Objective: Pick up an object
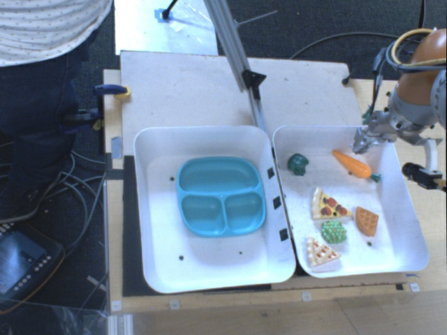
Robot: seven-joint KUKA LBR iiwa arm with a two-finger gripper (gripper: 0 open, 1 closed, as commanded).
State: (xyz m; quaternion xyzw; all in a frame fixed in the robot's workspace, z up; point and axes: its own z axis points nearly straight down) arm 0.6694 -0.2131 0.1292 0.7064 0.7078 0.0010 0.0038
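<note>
I can't tell my gripper's (364, 142) state; the carrot (353, 165) lies just below it, so I should descend squarely.

A pale wooden bench (181, 82) stands on dark floor (314, 12) strewn with cables (49, 187).

There are 2 white bins: the left bin (150, 257) holds 1 blue divided plate (220, 194), and the right bin (412, 246) holds 6 toy foods. These are 1 carrot (353, 164), 1 dark green broccoli (298, 163), 2 pizza slices (328, 206) (321, 252), 1 light green bumpy piece (334, 231) and 1 waffle (367, 221).
</note>
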